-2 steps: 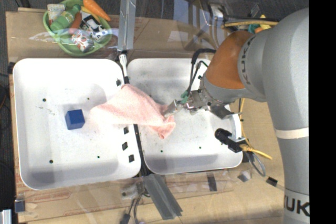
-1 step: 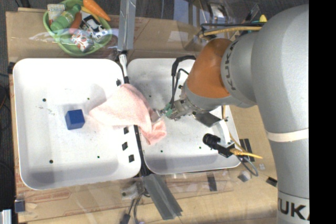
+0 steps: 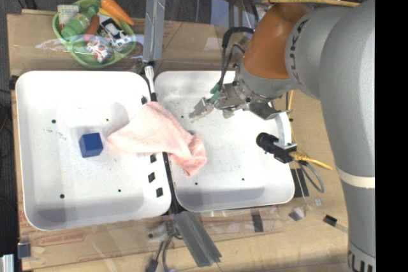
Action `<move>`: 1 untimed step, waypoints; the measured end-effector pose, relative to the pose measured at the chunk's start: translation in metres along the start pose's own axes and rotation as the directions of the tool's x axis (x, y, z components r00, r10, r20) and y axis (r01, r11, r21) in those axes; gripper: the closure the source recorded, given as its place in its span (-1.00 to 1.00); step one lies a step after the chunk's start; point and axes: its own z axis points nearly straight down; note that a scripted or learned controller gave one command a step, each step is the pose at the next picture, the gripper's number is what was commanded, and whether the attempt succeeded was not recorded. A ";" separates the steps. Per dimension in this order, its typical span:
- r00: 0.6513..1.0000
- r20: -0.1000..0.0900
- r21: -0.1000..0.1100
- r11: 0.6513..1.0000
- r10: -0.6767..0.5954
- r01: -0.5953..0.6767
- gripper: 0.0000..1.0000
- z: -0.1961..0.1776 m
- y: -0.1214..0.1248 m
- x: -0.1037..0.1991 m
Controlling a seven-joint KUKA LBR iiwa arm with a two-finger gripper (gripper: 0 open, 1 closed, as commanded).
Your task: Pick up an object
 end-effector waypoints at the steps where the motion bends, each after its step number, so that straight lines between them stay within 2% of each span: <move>1: 0.999 -0.001 0.003 0.999 -0.046 0.046 -1.00 0.099 -0.019 -0.003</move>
